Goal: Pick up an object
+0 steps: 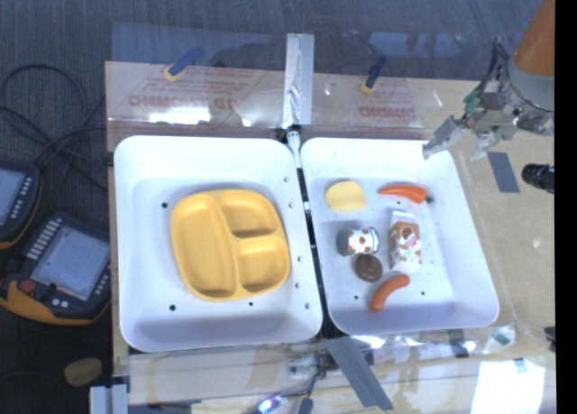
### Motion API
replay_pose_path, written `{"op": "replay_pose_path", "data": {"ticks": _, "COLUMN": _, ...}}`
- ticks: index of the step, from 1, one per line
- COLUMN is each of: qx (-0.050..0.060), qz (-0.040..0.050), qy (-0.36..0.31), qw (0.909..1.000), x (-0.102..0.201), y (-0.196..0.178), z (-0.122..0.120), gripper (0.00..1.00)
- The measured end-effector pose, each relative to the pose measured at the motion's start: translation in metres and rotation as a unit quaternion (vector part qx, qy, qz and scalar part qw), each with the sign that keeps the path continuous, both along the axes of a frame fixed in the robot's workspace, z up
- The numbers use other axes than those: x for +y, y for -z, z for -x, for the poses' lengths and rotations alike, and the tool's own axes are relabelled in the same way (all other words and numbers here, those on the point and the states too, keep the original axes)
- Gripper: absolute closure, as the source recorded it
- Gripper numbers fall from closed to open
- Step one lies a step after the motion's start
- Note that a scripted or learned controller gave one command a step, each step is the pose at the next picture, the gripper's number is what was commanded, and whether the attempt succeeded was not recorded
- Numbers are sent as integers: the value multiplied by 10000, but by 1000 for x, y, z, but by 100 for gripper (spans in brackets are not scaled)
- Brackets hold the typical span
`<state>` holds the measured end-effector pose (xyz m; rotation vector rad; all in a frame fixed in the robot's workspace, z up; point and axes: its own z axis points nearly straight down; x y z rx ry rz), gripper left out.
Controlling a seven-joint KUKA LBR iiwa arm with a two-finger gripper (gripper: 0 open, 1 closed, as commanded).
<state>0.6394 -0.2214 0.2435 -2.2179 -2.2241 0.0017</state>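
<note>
Nothing picked up yet; gripper point(448, 140) poised over the right bin point(469, 223) at its upper-right corner, jaws' state impossible to tell; candidates lying untouched inside: red pepper point(403, 192), yellow piece point(344, 195), sausage point(389, 291); approach and grasp both remaining.

Bright, even overhead light; glare on the clear sheet point(225, 87) behind the bins, soft shadows, slight blur.

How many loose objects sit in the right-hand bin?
6: a yellow piece and an orange pepper toward the back, a small can, a packet, a brown round piece, and a sausage in front.
</note>
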Motion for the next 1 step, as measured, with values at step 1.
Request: {"op": "replay_pose_path", "data": {"ticks": 1, "qx": 17, "qz": -5, "qy": 755, "qw": 9971, "x": 59, "y": 122, "z": 78, "gripper": 0}}
